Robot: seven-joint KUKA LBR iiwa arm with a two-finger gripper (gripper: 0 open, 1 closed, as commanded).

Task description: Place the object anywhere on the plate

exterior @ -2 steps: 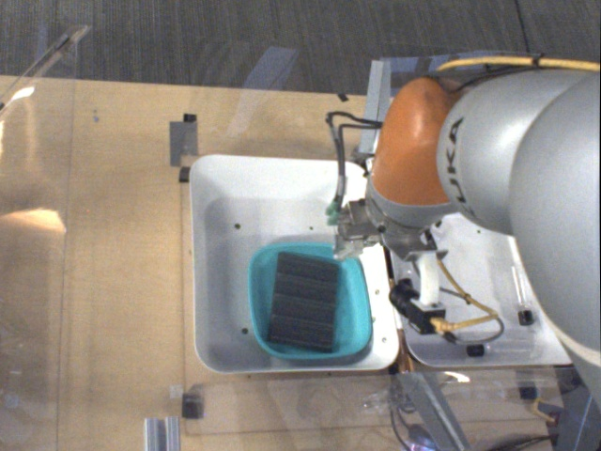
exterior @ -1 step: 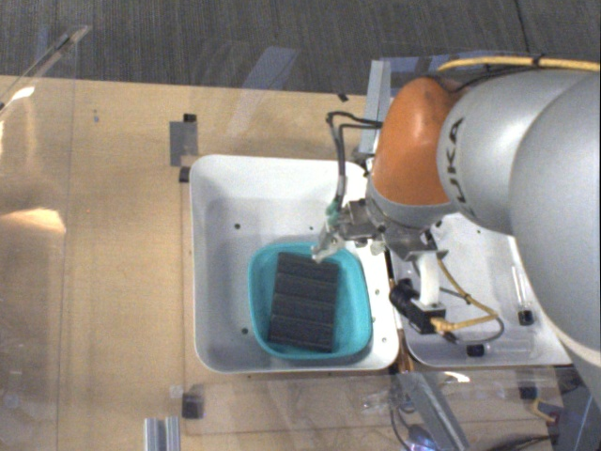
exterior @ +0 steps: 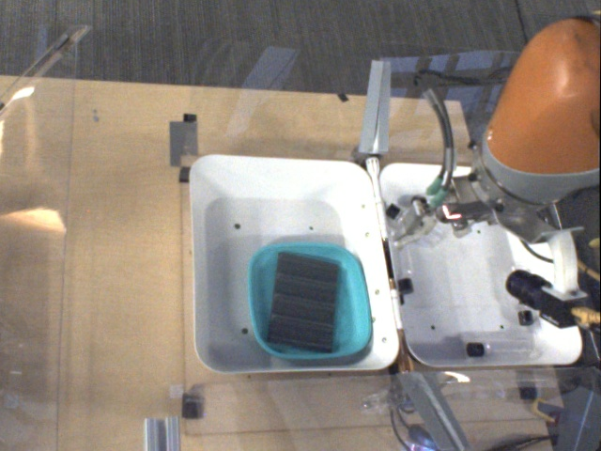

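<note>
Orange and bulky, my arm's band looms closest to the lens at the upper right, above the right bin. Below it my gripper hangs near that bin's upper left corner, close to the divider between the bins; whether it is apart or together I cannot tell. Farther down, in the left bin, the dark ridged block lies on the teal plate, well apart from my gripper.

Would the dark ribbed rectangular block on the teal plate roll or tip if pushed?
Probably neither: the dark ribbed rectangular block lies flat and looks broad and low. Its ridged top may aid grip. The teal square plate's raised rim would likely stop a slide.
</note>
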